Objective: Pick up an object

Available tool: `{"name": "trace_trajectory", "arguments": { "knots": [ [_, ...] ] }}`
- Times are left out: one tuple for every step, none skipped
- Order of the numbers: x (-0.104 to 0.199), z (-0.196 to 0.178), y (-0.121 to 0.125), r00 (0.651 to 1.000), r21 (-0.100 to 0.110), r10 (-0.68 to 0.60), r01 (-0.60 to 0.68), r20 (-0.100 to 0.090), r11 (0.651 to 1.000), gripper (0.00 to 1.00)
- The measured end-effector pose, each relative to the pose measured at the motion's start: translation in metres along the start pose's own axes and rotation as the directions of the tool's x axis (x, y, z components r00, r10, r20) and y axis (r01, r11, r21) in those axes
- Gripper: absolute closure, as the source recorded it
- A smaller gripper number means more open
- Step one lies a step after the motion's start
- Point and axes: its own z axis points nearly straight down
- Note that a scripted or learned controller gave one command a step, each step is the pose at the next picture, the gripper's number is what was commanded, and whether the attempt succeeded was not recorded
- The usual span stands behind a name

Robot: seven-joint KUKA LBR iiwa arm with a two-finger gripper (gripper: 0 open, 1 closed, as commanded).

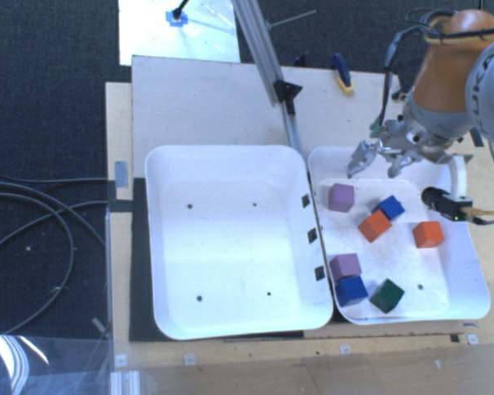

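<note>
My gripper (377, 164) hangs over the far edge of the right bin (461, 303), its two fingers spread apart and nothing between them. Just below it lies a purple block (341, 197). Further in sit a blue block (390, 208), an orange block (375, 225) touching it, and another orange block (428, 234) toward the right. Near the front lie a second purple block (345, 265), a blue block (351, 290) against it, and a dark green block (387, 295).
The left bin (230, 245) stands beside the right one, sharing a raised middle rim. A metal pole (263, 48) slants in from the top down to the bins' far junction. Cables lie on the dark floor at left.
</note>
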Motion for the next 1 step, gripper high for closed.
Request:
{"name": "trace_trajectory", "arguments": {
  "knots": [
    [-0.0399,0.0989,0.0508,1.000,-0.005,0.009,-0.008,0.005,1.000,0.00]
  ]
}}
